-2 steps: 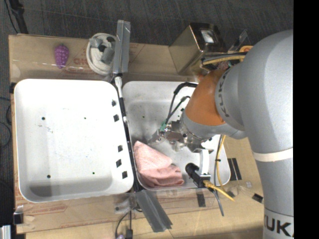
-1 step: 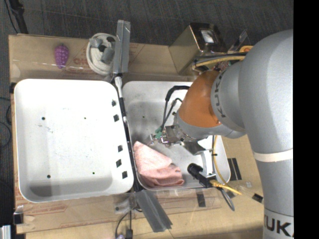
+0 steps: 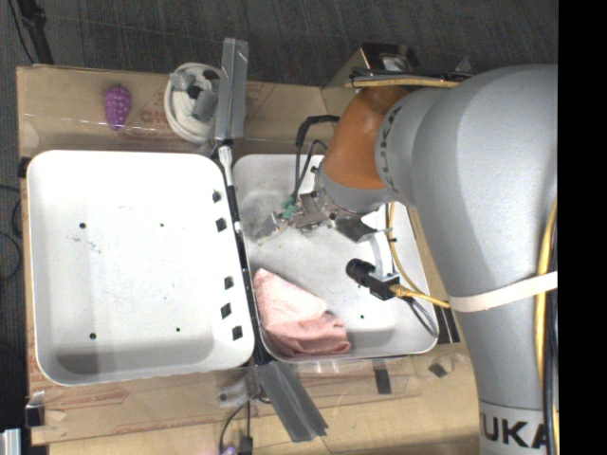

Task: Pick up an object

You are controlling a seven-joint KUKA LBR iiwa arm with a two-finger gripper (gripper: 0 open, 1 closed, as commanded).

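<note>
Tool (image 3: 292, 216) is down in the right bin (image 3: 410, 341), near its back-left corner, hanging under the orange band (image 3: 356, 150) of the arm (image 3: 474, 216). From my view I cannot tell if it's apart or together, and I see nothing clamped in it.

By size, as I see it:

- Arm: grey bulk covers the right side of my view and hides much of the right bin's far wall.
- Left bin (image 3: 57, 349): white, shallow, sits on the tabletop (image 3: 114, 406) touching the right bin along a shared divider edge with small black clips.
- Right bin: white, partly under the arm.
- Pink cloth (image 3: 294, 316): crumpled, lying in the right bin's front-left corner, against the left wall. Well apart from the tool, untouched.
- White cable coil (image 3: 190, 100): on the tabletop behind the bins, just beside a grey upright bar (image 3: 229, 88).
- Black connector (image 3: 368, 278): on a cable off the arm, hanging over the right bin's middle, between tool and cloth but off to the right.
- Purple object (image 3: 117, 105): small, on the tabletop behind the left bin, outside both bins.
</note>
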